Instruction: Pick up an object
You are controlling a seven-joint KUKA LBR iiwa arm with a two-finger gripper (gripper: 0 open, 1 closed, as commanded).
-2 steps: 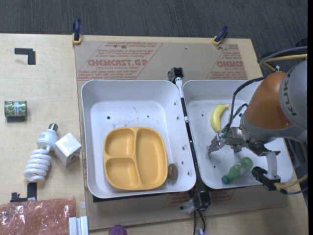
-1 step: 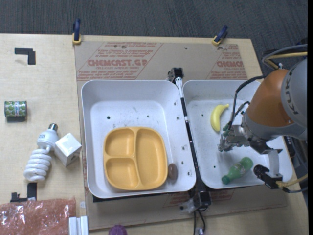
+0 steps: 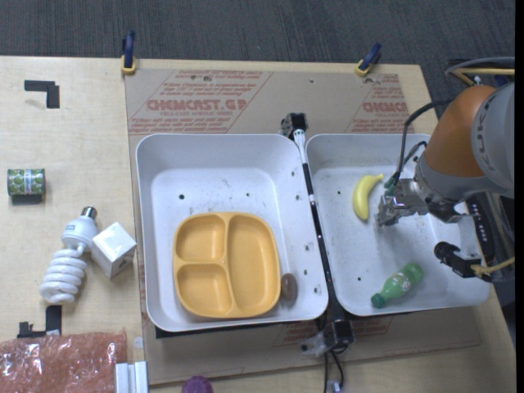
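Note:
A yellow banana [image 3: 363, 195] lies in the upper middle of the right bin [image 3: 360, 289]. A green bottle [image 3: 399, 285] lies on its side near that bin's front edge. My gripper [image 3: 388, 211] hangs low over the right bin, just right of the banana's lower end and close to it. Nothing shows between its fingers. In the left bin [image 3: 155, 219] sits a yellow divided plate [image 3: 227, 264], with a small brown object [image 3: 289, 286] beside its right rim.
The grey arm with its orange band [image 3: 458, 142] reaches in over the right bin's far right side. Left of the bins on the bench lie a spiral light bulb [image 3: 67, 262], a white cube [image 3: 113, 249] and a green can [image 3: 25, 182].

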